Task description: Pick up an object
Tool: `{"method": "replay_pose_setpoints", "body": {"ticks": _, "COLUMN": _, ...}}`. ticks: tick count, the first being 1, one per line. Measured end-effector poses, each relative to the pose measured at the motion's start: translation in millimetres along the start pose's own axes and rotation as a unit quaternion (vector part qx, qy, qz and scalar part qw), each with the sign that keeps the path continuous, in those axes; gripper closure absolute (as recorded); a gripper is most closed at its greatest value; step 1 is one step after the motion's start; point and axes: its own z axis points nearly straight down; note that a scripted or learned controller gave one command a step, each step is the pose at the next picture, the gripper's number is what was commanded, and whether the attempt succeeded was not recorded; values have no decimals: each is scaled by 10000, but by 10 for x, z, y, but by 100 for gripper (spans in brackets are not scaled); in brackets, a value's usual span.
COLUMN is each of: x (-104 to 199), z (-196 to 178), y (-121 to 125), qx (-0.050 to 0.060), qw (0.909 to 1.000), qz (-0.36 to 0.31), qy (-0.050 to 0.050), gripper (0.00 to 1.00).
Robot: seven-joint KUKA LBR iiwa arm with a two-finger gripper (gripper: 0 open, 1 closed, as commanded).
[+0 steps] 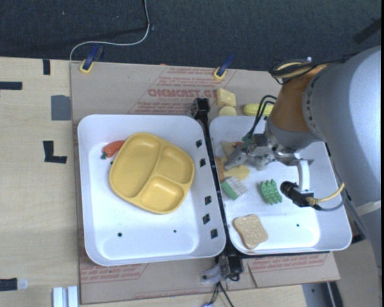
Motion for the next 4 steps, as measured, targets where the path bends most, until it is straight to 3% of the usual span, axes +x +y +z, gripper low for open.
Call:
{"method": "replay_pose_setpoints", "body": {"ticks": 1, "x": -22, "z": 11, "y": 577, "qx": 21, "qw": 10000, "qz": 30, "qy": -1, "gripper": 0}}
{"method": "replay_pose_setpoints", "body": {"ticks": 2, "x": 71, "z": 7, "y": 380, "qx": 34, "qw": 10000, "qz": 46, "qy": -4, "gripper": 0}}
{"method": "replay_pose_setpoints", "body": {"ticks": 3, "x": 101, "z": 18, "y": 629, "qx": 67, "qw": 10000, "qz": 43, "qy": 6, "gripper": 0}}
{"method": "replay_pose_setpoints", "body": {"ticks": 4, "x": 104, "z": 10, "y": 450, "qx": 39, "qw": 10000, "qz": 44, "qy": -3, "gripper": 0}}
